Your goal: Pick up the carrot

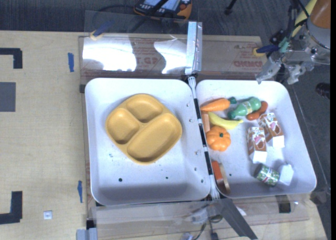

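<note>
Fingers of the gripper (273, 72) are hanging over the far right corner of the right bin (302, 144), and at this size I cannot tell whether they are parted or closed; nothing is showing between them. The carrot (215, 105) is lying well apart from them, at the far left of that bin near the dividing wall, its thick end pointing left and its tapered tip touching the green bottle (244, 108). A banana (224, 122) is lying just beside it on the near side, with a small pumpkin (218, 139) beyond that. It is looking like a light, rigid plastic toy, smooth and likely slippery. I would judge the mid-body, closing across its width, to be the best hold, since the taper is inviting slip and the neighbours are crowding the tip.
</note>
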Robot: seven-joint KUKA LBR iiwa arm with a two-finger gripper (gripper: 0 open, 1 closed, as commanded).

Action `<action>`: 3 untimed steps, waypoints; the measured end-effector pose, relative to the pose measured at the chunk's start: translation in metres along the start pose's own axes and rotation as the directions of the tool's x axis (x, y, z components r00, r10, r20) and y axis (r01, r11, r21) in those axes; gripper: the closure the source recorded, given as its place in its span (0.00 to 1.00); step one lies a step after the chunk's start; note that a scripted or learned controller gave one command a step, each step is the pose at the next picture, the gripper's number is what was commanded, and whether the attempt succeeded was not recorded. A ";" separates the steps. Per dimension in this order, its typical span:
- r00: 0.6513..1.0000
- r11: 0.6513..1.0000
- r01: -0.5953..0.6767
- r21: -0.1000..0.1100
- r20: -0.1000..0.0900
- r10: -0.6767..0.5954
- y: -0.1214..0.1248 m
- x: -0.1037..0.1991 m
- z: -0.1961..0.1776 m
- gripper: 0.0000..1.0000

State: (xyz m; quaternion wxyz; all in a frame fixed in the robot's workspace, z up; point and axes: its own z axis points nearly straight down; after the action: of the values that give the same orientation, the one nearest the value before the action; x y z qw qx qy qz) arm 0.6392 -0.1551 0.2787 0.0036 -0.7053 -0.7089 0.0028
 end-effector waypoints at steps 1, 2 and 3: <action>0.998 0.998 0.059 -0.001 0.001 -0.059 0.029 0.061 0.144 0.00; 0.952 0.952 0.305 -0.013 -0.002 -0.305 0.034 0.061 0.183 0.00; 0.952 0.952 0.306 -0.020 0.003 -0.306 0.037 0.060 0.169 1.00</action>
State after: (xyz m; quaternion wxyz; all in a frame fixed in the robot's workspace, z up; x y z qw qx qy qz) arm 0.6747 -0.0952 0.1097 -0.0031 -0.5870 -0.8096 -0.0052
